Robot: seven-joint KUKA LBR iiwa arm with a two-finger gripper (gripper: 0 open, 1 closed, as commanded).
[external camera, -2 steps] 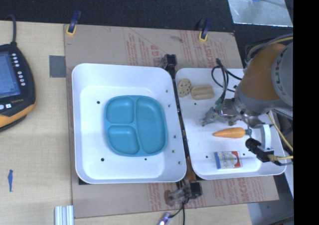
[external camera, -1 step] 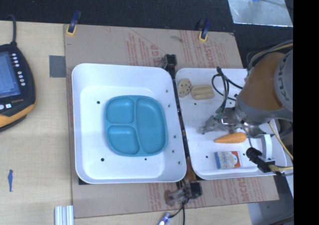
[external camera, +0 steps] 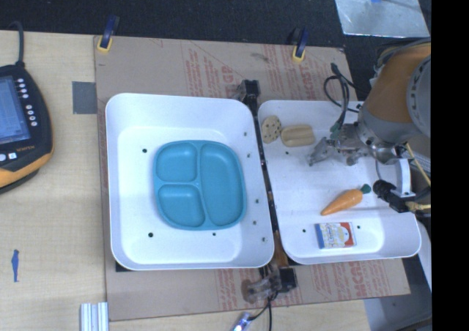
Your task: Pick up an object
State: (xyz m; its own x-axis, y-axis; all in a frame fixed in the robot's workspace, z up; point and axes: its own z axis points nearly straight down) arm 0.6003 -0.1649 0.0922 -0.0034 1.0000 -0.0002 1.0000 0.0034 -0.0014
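Nearest the camera in the right bin (external camera: 410,238) lies a small flat packet (external camera: 335,234) with a blue and red label, close to the front wall. Just behind it rests a carrot (external camera: 343,201), orange with a green tip, pointing toward the right. Further back, the gripper (external camera: 320,154) hangs low over the bin floor, reaching in from the right; whether its jaws are released or clenched I cannot tell, and nothing can be seen in them. Beyond it, near the far left corner, sit a tan block like a bread roll (external camera: 297,135) and, just beside it, a round cookie (external camera: 271,129) with dark spots.

The left bin (external camera: 124,176) holds one blue divided plate (external camera: 198,184) with three compartments, lying flat in the middle.

Both bins rest on a brown cardboard sheet (external camera: 183,58) over a pale wooden bench (external camera: 51,227). Two blue clamps (external camera: 108,32) grip the sheet's far edge. A control pendant (external camera: 20,128) lies at the far left.
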